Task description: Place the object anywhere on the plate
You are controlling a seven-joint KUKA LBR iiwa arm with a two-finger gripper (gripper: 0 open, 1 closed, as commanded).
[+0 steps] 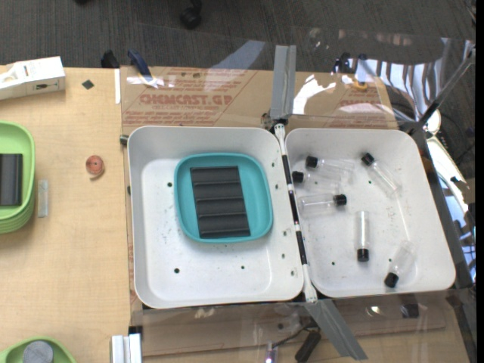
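Camera view: two shallow white bins of smooth moulded plastic with rounded corners sit side by side, their inner rims touching along a central seam. The left bin (151, 278) holds a teal plate (184, 203), a rounded square with a raised glossy lip. A matte black ribbed insert (219, 200) of four crosswise bars covers most of the plate's floor. The plate lies toward the bin's upper middle, with bare white floor all around it, widest along the near side and the left.

The right bin (423, 203) holds the task's things, a scatter of small clear vials with black caps. One lies level in the middle (321, 200), one upright in the picture below it (362, 234), one slanted near the top right (378, 174), and one by the near right corner (401, 263). Two more sit by the upper left corner (311, 161), close to the seam. None touches the plate. They lie well apart from one another, with open floor between them.

Whether the claw is open or closed cannot be told.

Behind the bins lies a brown printed sheet (197, 97) with a glare patch. At the left, on the pale wooden bench (68, 263), are a stack of green dishes (23, 138), a small reddish disc (94, 165) and a white box (30, 76).
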